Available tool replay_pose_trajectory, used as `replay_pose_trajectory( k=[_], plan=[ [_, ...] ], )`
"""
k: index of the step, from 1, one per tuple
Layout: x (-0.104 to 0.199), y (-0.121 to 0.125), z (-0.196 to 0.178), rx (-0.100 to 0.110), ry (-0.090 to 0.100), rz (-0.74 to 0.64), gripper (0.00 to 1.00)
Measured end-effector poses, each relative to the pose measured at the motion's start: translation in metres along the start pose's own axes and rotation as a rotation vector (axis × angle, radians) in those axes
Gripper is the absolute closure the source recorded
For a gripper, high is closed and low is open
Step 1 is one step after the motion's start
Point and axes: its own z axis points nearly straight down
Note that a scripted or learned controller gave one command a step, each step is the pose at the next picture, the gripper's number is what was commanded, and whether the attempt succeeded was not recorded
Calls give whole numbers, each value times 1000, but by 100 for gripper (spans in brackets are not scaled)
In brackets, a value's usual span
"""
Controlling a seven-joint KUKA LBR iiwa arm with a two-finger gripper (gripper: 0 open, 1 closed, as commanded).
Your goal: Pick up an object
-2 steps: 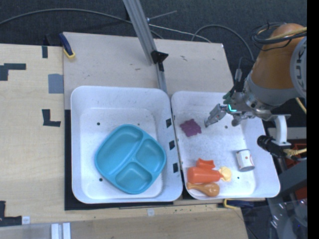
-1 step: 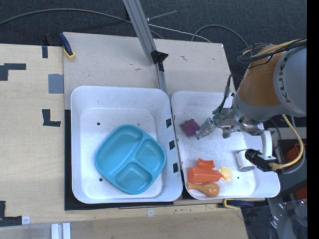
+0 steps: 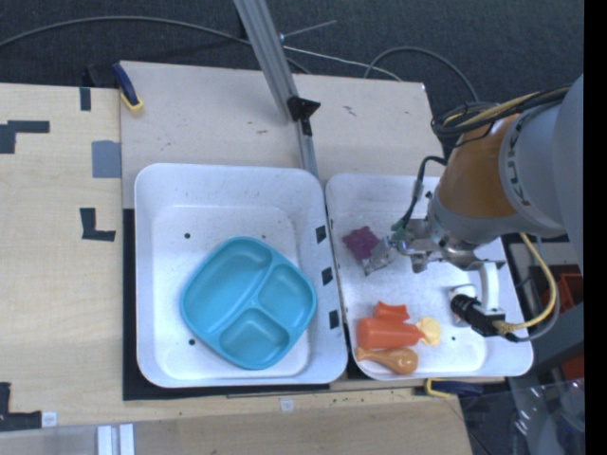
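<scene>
My gripper [image 3: 397,257] hangs over the right bin [image 3: 493,354], just right of a small purple object [image 3: 360,243] that lies near the bin's left wall. The two fingers [image 3: 377,260] stand apart and open, with nothing between them; the left one is close beside the purple object. Toward the bin's front lie an orange-red toy [image 3: 387,330], a small yellow piece [image 3: 430,330] touching its right side, and an orange-brown pear-shaped piece [image 3: 394,358] right below. The grey arm with its orange band [image 3: 474,183] covers the bin's right part.
The left bin [image 3: 156,254] holds a blue divided plate [image 3: 248,301]. A slanted metal pole [image 3: 270,50] runs down to the gap between the bins. Black cables [image 3: 484,316] hang off the wrist over the right bin's front right.
</scene>
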Motion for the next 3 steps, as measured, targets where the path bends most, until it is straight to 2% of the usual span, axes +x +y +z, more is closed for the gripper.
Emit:
replay_pose_trajectory(
  k=[1, 2, 3],
  plan=[
    [0, 0, 41, -6, -2, 0, 0],
    [1, 0, 30, -6, 0, -1, 100],
    [5, 4, -32, -12, 0, -1, 100]
  ],
)
